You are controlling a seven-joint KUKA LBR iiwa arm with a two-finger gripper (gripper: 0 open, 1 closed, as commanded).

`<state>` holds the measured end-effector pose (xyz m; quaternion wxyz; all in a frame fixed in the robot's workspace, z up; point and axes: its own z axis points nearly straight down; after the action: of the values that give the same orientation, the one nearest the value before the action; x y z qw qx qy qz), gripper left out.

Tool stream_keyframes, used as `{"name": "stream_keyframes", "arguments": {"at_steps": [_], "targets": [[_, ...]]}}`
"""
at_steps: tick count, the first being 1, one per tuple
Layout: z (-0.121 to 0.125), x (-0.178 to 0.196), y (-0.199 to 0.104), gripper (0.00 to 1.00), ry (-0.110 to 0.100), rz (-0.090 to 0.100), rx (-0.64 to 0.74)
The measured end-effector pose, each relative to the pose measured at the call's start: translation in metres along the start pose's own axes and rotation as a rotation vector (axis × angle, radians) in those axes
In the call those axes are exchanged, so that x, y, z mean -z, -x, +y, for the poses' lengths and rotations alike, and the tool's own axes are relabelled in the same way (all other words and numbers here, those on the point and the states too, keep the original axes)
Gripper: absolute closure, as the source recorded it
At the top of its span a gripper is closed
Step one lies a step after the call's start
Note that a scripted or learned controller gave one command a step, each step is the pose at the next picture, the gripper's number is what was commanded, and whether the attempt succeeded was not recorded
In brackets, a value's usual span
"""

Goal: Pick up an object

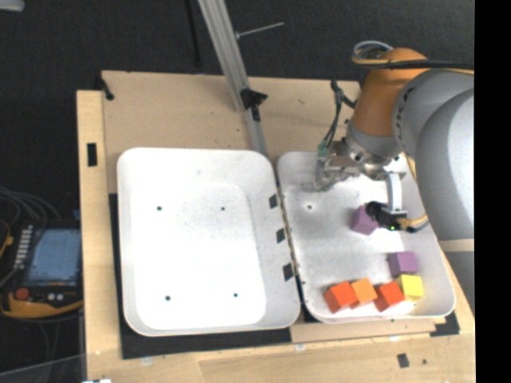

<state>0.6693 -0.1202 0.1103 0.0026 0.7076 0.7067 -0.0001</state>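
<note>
purple block (364,221) lying mid right bin (319,238), apart from the rest. more blocks crowded at the near edge: orange pair (351,294), red (390,295), yellow (411,286), another purple (403,262). end effector (329,172) low over the bin's far corner, well short of every block; cannot tell its state from here. likely to close on bare floor if lowered there. could also strike the bin wall, being so near the rim. left bin (192,238) alongside on the table (160,102).
</note>
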Motion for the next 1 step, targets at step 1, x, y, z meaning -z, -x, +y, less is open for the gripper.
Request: {"name": "stream_keyframes", "arguments": {"at_steps": [1], "targets": [[0.0043,0.0569,0.011,1.0,0.004,0.002,0.0]]}}
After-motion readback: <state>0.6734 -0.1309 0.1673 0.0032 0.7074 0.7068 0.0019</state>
